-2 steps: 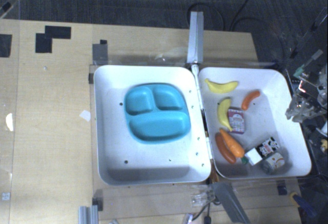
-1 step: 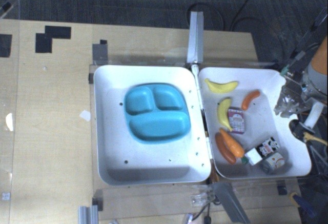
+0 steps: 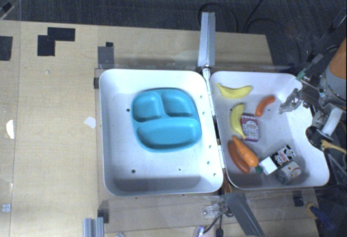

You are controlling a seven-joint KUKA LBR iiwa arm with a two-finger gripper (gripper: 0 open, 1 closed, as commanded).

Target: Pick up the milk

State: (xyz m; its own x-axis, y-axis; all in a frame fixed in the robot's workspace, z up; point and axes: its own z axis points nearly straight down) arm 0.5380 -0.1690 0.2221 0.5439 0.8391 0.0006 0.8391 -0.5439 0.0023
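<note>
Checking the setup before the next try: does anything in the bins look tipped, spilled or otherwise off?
Mostly ordinary. The milk carton lies tipped on its side in the right bin's near corner, against a small can. Nothing looks spilled.

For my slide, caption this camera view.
Gripper over right bin; milk lies at its front corner.

The milk (image 3: 284,157) sits in the near right corner of the right bin (image 3: 303,85), hemmed by the bin's wall on two sides, a small tin (image 3: 288,173) touching it, and a white-and-green block (image 3: 267,166) just beside. Above it, bare floor runs to the far wall. The carrot (image 3: 242,155) blocks the left approach.
</note>
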